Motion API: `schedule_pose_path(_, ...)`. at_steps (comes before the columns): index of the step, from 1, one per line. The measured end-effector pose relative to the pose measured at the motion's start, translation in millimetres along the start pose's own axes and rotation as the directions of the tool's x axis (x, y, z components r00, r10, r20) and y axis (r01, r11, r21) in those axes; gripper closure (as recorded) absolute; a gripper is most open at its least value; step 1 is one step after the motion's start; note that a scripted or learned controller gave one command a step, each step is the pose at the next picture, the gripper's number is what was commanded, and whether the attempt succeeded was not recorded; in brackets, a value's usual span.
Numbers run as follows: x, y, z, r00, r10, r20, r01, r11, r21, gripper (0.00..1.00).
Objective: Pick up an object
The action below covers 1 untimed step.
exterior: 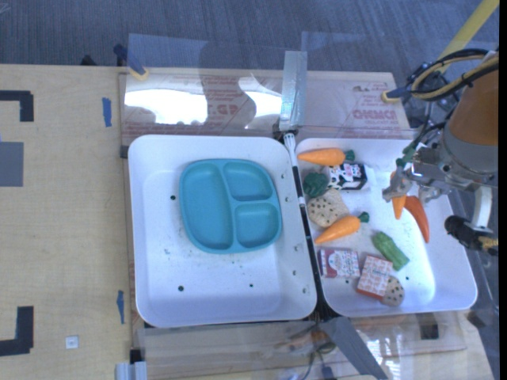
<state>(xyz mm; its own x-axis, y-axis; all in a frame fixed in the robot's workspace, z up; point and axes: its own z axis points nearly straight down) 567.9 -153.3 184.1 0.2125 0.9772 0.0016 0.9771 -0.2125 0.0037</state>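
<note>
We saw the gripper (pixel 408 187) above the right bin (pixel 455 291), near an orange chilli (pixel 418 216); its grip state stayed unclear.

both bins (pixel 150 212) are white, the left one speckled with dark flecks. in it sits a teal divided plate (pixel 230 204). the right bin (pixel 451 287) shows two orange carrots (pixel 321 156) (pixel 339 228) with green tops, a black-and-white cow toy (pixel 347 176), a tan speckled cookie (pixel 326 209), a green pickle (pixel 390 249), an orange-red pepper (pixel 417 215) and red-and-white packets (pixel 338 263).
</note>
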Motion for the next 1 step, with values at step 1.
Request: schedule_pose_path(1, 59.2, 18.9, -18.4, 1.0, -0.016, -0.001, 0.016, 1.0, 0.005, 1.0)
